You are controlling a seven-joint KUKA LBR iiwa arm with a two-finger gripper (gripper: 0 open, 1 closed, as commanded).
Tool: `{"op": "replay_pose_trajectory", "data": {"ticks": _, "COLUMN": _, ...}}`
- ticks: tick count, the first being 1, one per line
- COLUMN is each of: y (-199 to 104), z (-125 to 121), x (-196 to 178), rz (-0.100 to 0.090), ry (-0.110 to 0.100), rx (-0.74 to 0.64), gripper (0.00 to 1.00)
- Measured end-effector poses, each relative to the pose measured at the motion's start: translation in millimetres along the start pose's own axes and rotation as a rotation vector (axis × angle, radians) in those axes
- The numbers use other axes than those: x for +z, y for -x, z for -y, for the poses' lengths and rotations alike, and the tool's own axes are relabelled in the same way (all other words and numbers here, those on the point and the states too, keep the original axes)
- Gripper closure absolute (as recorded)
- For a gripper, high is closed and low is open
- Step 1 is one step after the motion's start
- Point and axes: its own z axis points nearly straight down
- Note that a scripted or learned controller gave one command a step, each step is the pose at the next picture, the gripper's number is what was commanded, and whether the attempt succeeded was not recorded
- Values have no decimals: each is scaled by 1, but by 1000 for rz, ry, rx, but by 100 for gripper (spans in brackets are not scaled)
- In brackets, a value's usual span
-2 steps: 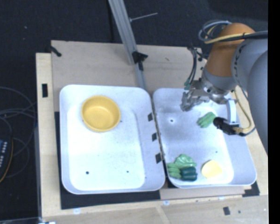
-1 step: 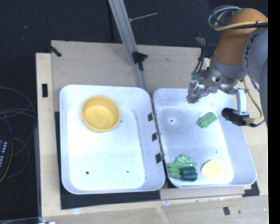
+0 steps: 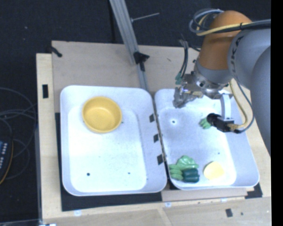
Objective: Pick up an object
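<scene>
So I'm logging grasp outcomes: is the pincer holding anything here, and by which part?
It cannot be told. The pincer hangs over the far left corner of the right bin, and its tips are too blurred to show anything between them.

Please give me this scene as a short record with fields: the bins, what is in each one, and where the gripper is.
left bin: yellow bowl, near its far left corner
right bin: green toy and yellow disc at the near edge; small green piece by the right side
gripper: above the far left corner of the right bin
held object: none seen between the fingers
arm: enters from the right
</scene>
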Motion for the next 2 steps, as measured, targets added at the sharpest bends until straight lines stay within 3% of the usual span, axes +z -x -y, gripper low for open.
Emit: {"op": "replay_pose_trajectory", "data": {"ticks": 2, "y": -104, "z": 13, "x": -7, "rz": 0, "ry": -1, "rx": 0, "gripper": 100}}
